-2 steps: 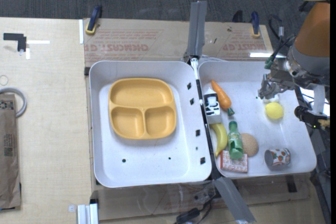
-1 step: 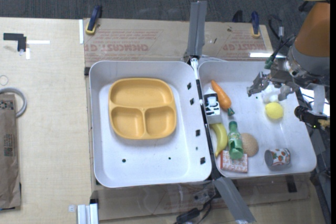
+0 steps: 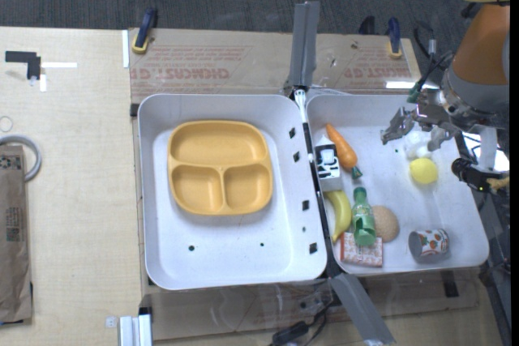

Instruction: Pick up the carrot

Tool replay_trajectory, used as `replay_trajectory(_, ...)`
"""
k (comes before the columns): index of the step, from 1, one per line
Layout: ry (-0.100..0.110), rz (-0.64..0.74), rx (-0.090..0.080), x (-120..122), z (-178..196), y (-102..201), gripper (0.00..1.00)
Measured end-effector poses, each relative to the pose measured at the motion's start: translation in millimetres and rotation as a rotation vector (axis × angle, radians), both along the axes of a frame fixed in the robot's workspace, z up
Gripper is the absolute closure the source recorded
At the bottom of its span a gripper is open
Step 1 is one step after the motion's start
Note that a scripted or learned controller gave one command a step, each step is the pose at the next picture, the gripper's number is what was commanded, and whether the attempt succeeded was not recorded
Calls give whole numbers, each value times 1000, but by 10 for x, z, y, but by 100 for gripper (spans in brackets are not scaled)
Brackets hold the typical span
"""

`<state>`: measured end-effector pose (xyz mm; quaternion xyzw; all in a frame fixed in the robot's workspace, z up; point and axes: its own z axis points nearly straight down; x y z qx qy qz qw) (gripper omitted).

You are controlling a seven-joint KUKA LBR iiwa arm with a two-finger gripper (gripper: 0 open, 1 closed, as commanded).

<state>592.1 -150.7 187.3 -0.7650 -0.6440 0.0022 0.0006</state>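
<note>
Camera view, as I read it from my station:

Arm [image 3: 486, 53]: grey with an orange band, entering from the right, above the upper right part of the right bin.

Gripper [image 3: 413, 130]: hanging over the upper right area of the right bin, well apart from the carrot. I cannot tell how the claw is set. I see nothing between its tips.

Carrot [image 3: 341, 146]: orange, lying on the floor of the right bin near its left wall, in the upper half, slanted with its thick end up and left and its green end down and right. It lies just beside a small black and white card [image 3: 326, 162].

Right bin [image 3: 470, 255]: white, shallow. I also count in it a yellow ball [image 3: 422, 171] just below the gripper; a banana [image 3: 340, 213] near the left wall; a green bottle [image 3: 362, 216] just right of the banana; a tan round roll [image 3: 385, 224] touching the bottle; a red and white packet [image 3: 359, 252] under the bottle's lower end; a small can [image 3: 428, 244] lying on its side toward the lower right corner.

Left bin [image 3: 162, 255]: white, shallow, beside the right bin. It holds a yellow divided plate [image 3: 219, 167] with three compartments.

Bench [image 3: 65, 174]: pale wood, with a brown paper bag [image 3: 14, 231] at the far left edge.
</note>
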Motion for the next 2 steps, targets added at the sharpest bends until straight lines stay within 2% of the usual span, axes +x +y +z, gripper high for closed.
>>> replay_trajectory(1,-1,5,1,-41,114,99,0)
replay_trajectory(2,1,60,1,-11,36,206,0)
